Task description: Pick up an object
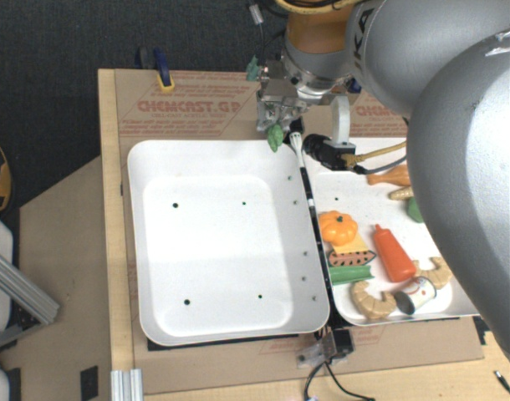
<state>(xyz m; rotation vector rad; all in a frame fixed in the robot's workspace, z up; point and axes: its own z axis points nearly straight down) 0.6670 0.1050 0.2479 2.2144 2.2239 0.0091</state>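
Hovering over left bin's far right corner, gripper pinches a small green object; toy pumpkin in right bin.

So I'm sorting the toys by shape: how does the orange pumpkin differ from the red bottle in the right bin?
The pumpkin is round, ribbed and orange with a small green stem; the bottle is long, slim and red-orange with a narrower neck. The pumpkin sits near the divider between the bins, while the bottle lies on its side further right, slanting down toward the right. Both rest in the right bin, apart from each other.
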